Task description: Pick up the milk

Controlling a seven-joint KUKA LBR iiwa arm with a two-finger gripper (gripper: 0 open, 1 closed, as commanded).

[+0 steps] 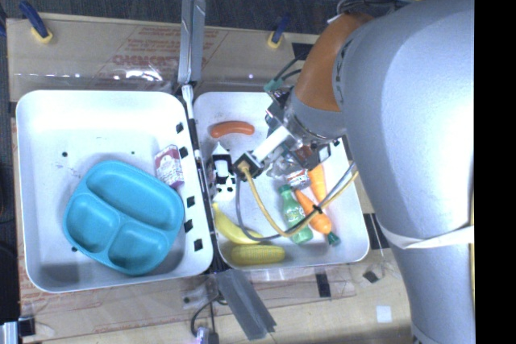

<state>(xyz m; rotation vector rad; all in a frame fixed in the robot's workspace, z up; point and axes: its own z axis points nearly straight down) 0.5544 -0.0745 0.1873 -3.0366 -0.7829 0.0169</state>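
The milk point(222, 178) is a small carton with black and white cow patches. It lies near the left wall of the right bin point(351, 247), just below a sausage point(232, 128). My gripper point(290, 163) hangs low over the middle of the right bin, a little to the right of the milk. It is above a clear shiny item point(284, 170) and the top of a green bottle point(295, 213). The wrist hides much of what sits under it. The milk rests on the bin floor, apart from the gripper.
The right bin also holds two yellow bananas point(242, 241) at the front and an orange carrot point(319, 197) beside the bottle. In the left bin point(48, 125) lie a blue divided plate point(122, 215) and a small dark red packet point(168, 166).
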